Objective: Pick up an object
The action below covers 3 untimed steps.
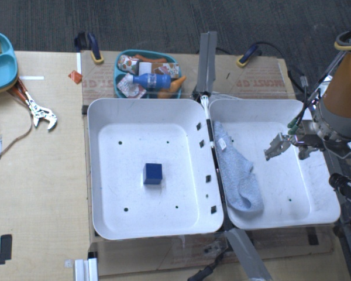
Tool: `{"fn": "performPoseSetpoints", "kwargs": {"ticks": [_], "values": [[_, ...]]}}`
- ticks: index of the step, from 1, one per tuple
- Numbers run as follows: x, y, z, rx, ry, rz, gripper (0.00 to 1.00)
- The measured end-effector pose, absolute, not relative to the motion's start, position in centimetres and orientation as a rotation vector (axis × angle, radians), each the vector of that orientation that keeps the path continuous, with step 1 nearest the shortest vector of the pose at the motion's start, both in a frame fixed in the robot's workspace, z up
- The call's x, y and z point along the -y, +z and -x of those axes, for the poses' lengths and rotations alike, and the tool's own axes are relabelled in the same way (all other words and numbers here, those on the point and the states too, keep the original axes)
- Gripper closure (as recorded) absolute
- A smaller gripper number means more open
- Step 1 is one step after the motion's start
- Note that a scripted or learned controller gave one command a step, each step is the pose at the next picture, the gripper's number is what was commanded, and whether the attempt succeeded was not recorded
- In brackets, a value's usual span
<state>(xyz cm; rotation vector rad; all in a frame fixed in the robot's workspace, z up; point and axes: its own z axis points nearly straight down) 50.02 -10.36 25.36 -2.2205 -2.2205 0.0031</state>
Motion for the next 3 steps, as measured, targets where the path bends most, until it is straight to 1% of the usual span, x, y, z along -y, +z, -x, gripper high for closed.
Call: {"fn": "performPoseSetpoints", "kwargs": {"ticks": [1,2,3], "values": [[13.7,22.6,-50.6,1.608,0.005,2.697,0.00],[5.5,19.0,-50.0,1.379,0.007,2.820,0.00],[11.6,21.2,-48.0,1.644,0.004,2.677,0.00]]}}
